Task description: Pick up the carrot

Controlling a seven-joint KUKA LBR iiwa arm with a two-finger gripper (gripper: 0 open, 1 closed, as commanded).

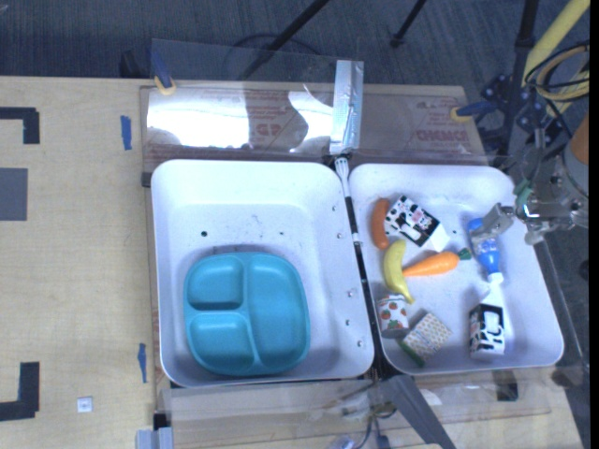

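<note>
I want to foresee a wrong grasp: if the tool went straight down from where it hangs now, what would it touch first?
Probably the blue tube, which lies just beneath the tool at the right bin's right side. The carrot lies further left, beside the banana. Depth is hard to judge in this slanted view.

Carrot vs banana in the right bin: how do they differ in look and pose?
The carrot is orange and tapered, while the banana is yellow and curved. The carrot lies roughly crosswise in the right bin, its point toward the banana; the banana runs more up and down the view. The carrot's thick end carries a bit of green; the banana's ends look darker. Both lie flat and appear to touch.
</note>
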